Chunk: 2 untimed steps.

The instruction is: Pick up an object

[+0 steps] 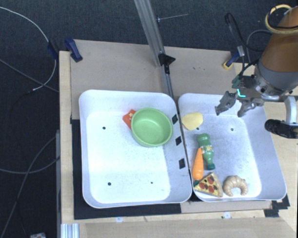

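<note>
The gripper (pixel 233 107) hangs over the right bin's (pixel 255 144) far edge, fingers spread, grasping nothing. Along that bin's left edge lie a lemon (pixel 192 120), bottle (pixel 205 150) and carrot (pixel 198 164); pizza (pixel 208 185) and croissant (pixel 236 185) sit at its near edge. The left bin (pixel 113 178) holds a green bowl (pixel 151 127) near its far right corner.

green bowl (pixel 151 127) | orange carrot (pixel 198 164) | yellow lemon (pixel 192 120) | white bins (pixel 112 185)

No legible text or labels.
</note>
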Tool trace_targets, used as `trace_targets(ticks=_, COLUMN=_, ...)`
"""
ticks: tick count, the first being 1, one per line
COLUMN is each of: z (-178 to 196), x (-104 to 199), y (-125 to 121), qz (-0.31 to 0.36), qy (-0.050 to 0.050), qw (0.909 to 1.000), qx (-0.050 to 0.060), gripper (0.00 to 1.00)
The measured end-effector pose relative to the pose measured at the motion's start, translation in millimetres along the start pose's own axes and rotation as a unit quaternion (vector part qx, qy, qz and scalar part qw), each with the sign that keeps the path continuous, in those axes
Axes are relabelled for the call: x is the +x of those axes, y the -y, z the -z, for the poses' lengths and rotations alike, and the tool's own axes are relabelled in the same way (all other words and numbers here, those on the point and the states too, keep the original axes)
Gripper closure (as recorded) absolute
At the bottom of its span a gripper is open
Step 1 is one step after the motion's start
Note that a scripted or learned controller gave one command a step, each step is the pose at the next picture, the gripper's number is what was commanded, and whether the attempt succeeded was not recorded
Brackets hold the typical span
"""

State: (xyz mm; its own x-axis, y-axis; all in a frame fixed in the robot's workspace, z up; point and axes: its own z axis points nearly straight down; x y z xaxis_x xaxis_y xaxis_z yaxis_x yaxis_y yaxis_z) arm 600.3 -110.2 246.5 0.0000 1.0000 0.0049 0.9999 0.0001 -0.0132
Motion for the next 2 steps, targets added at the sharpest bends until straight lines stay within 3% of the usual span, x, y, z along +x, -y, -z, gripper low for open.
trace_targets(ticks=1, z=3, x=0, y=-1, qz=0.000, qy=0.000, qw=1.0000, qx=-0.003, gripper=0.00)
trace_targets(ticks=2, z=-61, x=1, y=-2, qz=0.000, qy=0.000, qw=1.0000, qx=0.001, gripper=0.00)
